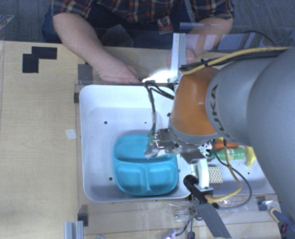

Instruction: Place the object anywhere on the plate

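Observation:
A turquoise plate [137, 176] with three compartments lies in the left white bin [97, 133], toward its front right. My gripper [154, 147] hangs low over the plate's upper right rim, below the orange wrist band [192, 108]. The metal parts of the wrist hide what is under the gripper. A green object [230, 155] with orange and yellow pieces beside it peeks out from under the arm in the right bin.
A person in a plaid shirt leans over the far side, with one hand [117, 75] resting on the left bin's back edge. A small yellow mesh piece [215, 174] lies near the divider. My large grey arm covers most of the right bin.

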{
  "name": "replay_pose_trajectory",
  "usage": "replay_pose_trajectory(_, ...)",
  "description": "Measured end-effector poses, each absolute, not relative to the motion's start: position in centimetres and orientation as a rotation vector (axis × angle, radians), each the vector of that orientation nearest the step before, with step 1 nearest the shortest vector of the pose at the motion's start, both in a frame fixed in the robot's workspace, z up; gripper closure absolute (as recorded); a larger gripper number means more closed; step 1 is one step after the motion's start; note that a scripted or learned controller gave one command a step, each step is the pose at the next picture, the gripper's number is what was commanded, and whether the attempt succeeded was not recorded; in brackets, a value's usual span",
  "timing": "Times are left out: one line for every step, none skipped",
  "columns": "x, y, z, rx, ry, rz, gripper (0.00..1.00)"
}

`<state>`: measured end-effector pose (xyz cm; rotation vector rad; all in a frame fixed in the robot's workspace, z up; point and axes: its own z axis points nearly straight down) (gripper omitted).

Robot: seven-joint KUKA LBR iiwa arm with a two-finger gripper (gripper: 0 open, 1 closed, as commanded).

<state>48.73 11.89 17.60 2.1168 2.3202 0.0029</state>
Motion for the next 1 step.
replay_pose_trajectory(48.75,11.85,17.61,2.118,2.319,0.003,0.0)
